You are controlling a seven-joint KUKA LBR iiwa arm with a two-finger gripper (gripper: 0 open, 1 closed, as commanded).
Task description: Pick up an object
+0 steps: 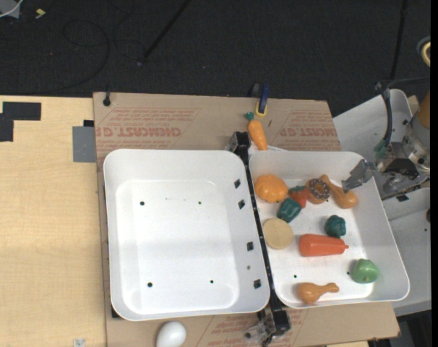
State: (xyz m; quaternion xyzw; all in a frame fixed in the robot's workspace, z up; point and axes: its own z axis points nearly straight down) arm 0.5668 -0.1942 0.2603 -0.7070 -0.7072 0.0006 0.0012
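Your task names no particular object, so any toy in the right-hand shallow white plastic bin [392, 266] qualifies, and as far as the view shows none has been lifted: every piece lies on the bin floor, so the pick is wholly outstanding. The nearest candidate to the two-finger gripper [360, 173] is the tan drumstick-shaped toy [340, 194] at the bin's far right, just beside the grey finger [358, 172] that hangs over the rim there. You should note that nothing sits between the fingers; whether they are spread or closed I cannot tell. Count within the right bin: one round orange fruit toy [271, 188], one small red-orange piece [300, 196], one brown speckled round piece [319, 189], two dark green pepper-like toys [289, 209] and [335, 225], one pale beige disc [278, 233], one red-orange carrot-shaped toy [322, 246], one bright green apple-like toy [363, 270], and two tan drumsticks, the second being at the near edge [316, 290]. That makes ten. Outside the bins you have one orange carrot toy [257, 134] on the cardboard sheet [168, 121] and one white egg-shaped object [171, 333] at the near edge. The left-hand white bin [118, 266] holds no toys.
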